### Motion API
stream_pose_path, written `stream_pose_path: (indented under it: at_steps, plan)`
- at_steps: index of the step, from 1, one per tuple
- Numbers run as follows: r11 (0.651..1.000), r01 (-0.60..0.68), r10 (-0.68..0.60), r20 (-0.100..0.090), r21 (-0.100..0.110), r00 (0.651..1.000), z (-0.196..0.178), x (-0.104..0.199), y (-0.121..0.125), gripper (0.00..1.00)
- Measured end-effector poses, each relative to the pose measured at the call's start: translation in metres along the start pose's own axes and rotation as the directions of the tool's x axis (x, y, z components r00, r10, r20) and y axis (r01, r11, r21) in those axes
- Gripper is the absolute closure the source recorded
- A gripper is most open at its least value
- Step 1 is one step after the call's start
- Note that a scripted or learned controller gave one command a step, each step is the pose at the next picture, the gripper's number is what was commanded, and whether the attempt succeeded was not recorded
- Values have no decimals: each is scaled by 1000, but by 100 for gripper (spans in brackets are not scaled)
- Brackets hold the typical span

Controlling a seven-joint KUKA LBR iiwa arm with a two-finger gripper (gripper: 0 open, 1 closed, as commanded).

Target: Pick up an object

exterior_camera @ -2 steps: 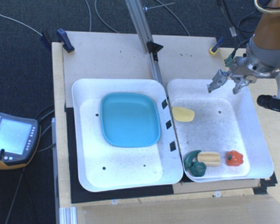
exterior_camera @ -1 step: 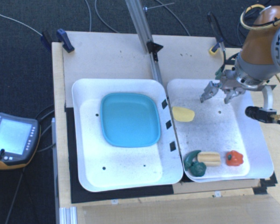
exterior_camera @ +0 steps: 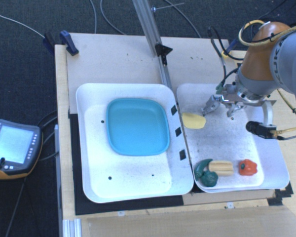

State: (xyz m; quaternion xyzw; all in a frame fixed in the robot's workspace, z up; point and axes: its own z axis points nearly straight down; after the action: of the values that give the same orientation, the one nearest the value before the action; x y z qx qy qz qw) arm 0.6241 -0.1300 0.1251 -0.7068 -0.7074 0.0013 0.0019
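Gripper (exterior_camera: 219, 105) hangs open and empty at right centre; yellow piece (exterior_camera: 194, 121) beside it looks light, smooth; grip across its middle.

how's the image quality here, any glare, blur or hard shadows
Camera view: lighting is even and soft, with faint shadows under the blue plate and the yellow piece; mild sheen on the arm's orange band; the pincer looks slightly soft, its fingers hard to read; small toys stay sharp.

Right bin (exterior_camera: 222, 142) centre open, 3 toys crowd near edge, yellow piece (exterior_camera: 194, 121) beside divider
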Motion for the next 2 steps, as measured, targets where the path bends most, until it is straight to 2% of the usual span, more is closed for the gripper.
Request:
stream_pose_path:
  at_steps: [1,2]
  plan:
    - [1000,0,0,0,-3,1000,31,0,0,0]
    - [1000,0,0,1,-7,1000,18,0,1,100]
